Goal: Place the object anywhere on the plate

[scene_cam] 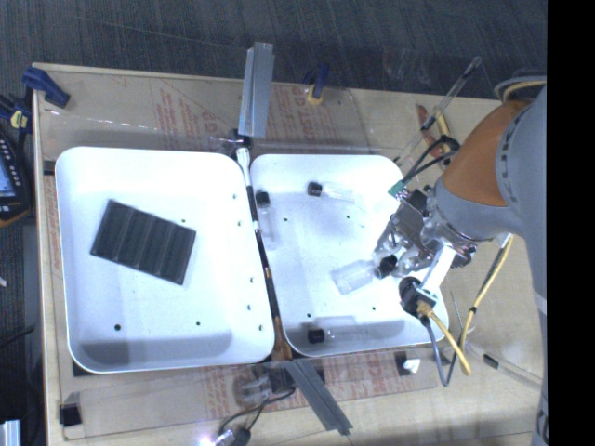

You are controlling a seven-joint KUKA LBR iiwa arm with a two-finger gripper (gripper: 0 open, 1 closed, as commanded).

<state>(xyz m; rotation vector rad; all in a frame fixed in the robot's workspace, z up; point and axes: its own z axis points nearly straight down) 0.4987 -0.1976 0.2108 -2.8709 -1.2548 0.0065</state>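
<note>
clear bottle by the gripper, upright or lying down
Lying down. The clear bottle rests on its side on the right bin's floor, long axis flat, beside the gripper. Cannot tell whether it is gripped.

The left bin (74,170) offers wide bare floor around the dark ribbed plate (144,242), which lies tilted left of center. The right bin (321,170) is tighter: three clear vials with black caps lie along its edges, one at upper center (330,191), one by the left wall (265,214), one at the bottom (330,331), and a clear object (351,276) sits right of center beside the gripper (395,258). Its middle is open.
</note>
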